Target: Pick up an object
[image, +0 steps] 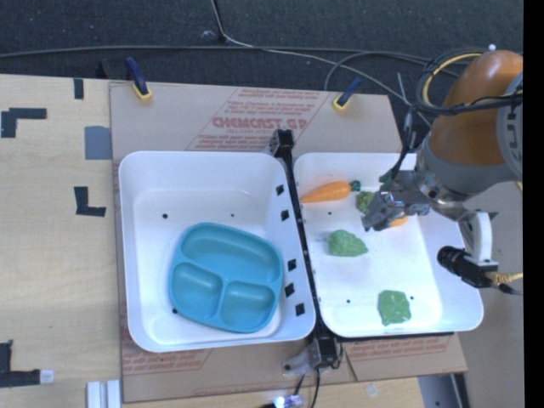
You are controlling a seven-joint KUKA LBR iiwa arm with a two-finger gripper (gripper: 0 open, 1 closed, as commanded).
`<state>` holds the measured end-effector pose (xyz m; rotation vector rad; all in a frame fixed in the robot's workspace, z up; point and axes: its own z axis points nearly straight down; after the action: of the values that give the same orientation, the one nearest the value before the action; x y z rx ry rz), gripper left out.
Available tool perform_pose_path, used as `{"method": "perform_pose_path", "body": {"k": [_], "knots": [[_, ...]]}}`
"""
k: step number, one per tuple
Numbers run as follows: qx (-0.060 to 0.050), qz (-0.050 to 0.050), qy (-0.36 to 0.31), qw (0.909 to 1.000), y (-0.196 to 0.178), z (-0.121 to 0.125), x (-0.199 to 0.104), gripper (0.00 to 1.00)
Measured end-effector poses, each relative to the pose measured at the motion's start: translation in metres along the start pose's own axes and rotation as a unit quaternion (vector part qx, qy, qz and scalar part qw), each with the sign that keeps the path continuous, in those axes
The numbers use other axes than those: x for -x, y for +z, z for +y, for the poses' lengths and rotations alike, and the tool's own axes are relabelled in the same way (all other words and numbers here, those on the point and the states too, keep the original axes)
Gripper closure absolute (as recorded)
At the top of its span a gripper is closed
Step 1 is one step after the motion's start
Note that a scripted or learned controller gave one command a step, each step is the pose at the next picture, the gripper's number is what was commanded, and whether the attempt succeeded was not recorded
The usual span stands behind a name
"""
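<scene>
While our gripper (384, 212) hangs low in the right bin (442, 313), its grasp unreadable, we should centre over the orange piece (399, 222) beneath it, right of the carrot (326, 192), before closing.

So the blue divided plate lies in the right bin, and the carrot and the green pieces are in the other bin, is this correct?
Not quite. The camera view shows the blue divided plate in the left bin, not the right one. The carrot and the green pieces are in the other bin, the right one.
</scene>
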<state>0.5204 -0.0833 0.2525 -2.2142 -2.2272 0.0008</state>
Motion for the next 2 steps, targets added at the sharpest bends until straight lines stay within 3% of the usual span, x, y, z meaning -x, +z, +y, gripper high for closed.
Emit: {"method": "perform_pose_path", "body": {"k": [2], "knots": [[0.0,0.0,0.0,1.0,0.029,0.06,-0.099,1.0]]}}
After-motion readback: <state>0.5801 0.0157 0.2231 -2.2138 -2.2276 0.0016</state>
